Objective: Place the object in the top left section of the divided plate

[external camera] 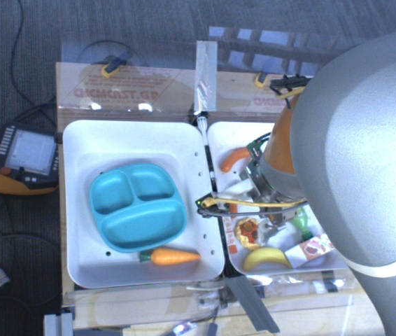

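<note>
On the bench's left side, your left white bin (78, 261) holds a blue plastic divided plate (138, 205), lying flat near the bin's middle. It has two small sections on its far side and one large section on its near side. The top left section (112, 187) is the small one toward the bin's left wall. An orange toy carrot with a green stub (173, 257) lies on the bin floor just beside the plate's near edge, off the plate.

Your grey arm with its orange band (352, 152) reaches in from the right and covers much of the right white bin (231, 133). The gripper (271, 219) hangs over that bin's middle, above a cluster of toys. You cannot tell whether it is open or closed, or whether it grips anything.

Around it lie a round red-and-yellow toy (248, 231), a yellow toy banana (266, 259), a green piece (301, 222), a pink-and-white box (315, 246) and an orange curved toy (234, 158) toward the far wall.
</note>
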Robot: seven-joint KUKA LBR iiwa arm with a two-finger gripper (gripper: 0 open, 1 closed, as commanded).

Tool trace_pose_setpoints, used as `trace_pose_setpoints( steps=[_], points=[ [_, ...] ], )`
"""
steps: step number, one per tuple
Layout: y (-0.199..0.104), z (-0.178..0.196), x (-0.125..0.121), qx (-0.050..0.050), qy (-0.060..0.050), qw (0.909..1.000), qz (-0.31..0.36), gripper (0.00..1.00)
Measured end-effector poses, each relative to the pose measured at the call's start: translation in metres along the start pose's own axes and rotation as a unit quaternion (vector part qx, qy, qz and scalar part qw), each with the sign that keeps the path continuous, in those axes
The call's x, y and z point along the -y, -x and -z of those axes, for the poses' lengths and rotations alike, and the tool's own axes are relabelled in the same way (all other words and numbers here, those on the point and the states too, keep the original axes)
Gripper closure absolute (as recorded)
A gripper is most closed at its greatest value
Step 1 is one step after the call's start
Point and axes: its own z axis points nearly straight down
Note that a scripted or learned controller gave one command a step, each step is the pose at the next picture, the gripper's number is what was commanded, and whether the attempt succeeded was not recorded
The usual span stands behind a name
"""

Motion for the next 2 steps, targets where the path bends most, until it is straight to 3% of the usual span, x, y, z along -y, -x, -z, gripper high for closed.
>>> trace_pose_setpoints(
  steps=[1,2],
  points=[
    [0.0003,0.0079,-0.0001,0.003,0.000,1.0000,0.001,1.00],
    [0.0102,0.0066,-0.0042,-0.001,-0.002,0.9658,0.259,1.00]
  ],
)
